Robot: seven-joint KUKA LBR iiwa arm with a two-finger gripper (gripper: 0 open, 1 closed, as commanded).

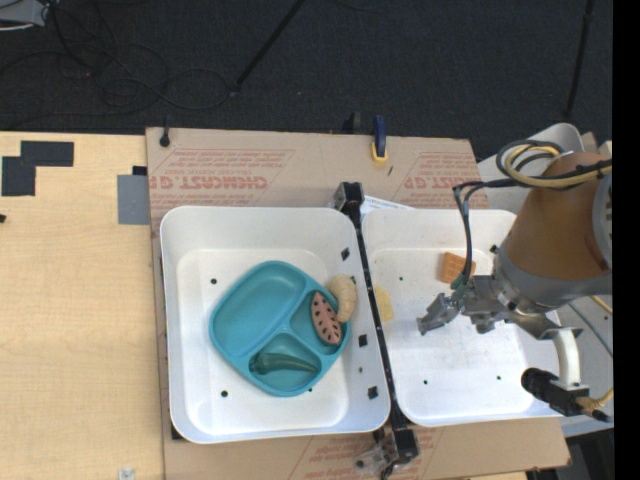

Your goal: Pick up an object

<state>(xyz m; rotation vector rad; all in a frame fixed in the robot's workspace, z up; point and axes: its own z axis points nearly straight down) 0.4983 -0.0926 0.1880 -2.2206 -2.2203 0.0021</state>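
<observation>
My gripper (pixel 437 317) hangs low over the right bin (pixel 470 398), near its left-middle, with the orange-banded arm (pixel 555 230) behind it to the right. A small orange block (pixel 455 265) lies just above and right of the gripper, apart from it. A pale yellow piece (pixel 383 304) rests against the divider to the gripper's left. In the left bin (pixel 190 368) sits a teal divided plate (pixel 262 313) with a watermelon-slice toy (pixel 325 318) on its right edge and a cream rounded object (pixel 343 294) beside that.
A black clamp bar (pixel 367 313) runs between the two bins. Cables (pixel 465 230) loop down from the arm over the right bin's back. A black and white fitting (pixel 556 385) sits at the right bin's lower right corner.
</observation>
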